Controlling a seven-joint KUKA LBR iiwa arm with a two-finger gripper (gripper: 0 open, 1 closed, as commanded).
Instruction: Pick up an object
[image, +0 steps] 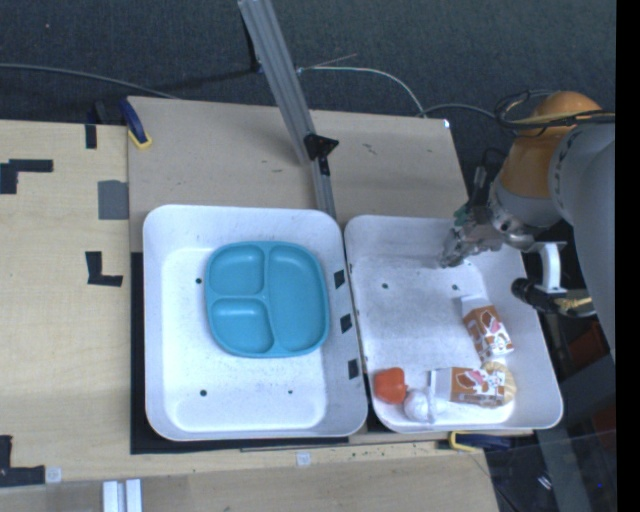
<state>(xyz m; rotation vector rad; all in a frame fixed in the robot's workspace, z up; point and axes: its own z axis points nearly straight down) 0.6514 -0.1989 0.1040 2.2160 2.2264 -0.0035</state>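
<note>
The right bin (400, 300) holds an orange-and-white snack packet (487, 331) near its right wall, a second similar packet (478, 386) along its near edge, a small orange-red object (390, 383) at its near left corner and a small white object (417, 405) beside that. My gripper (458, 247) hangs over the far right corner of this bin, above the bin floor and well back from the packets. Nothing shows between its fingers.
The left bin (175, 330) bears a blue divided plate (267, 298). A grey metal bar (290, 95) slants down from the top to the seam between the bins. The arm (560, 170) fills the right side. Black tape marks lie on the bench at left.
</note>
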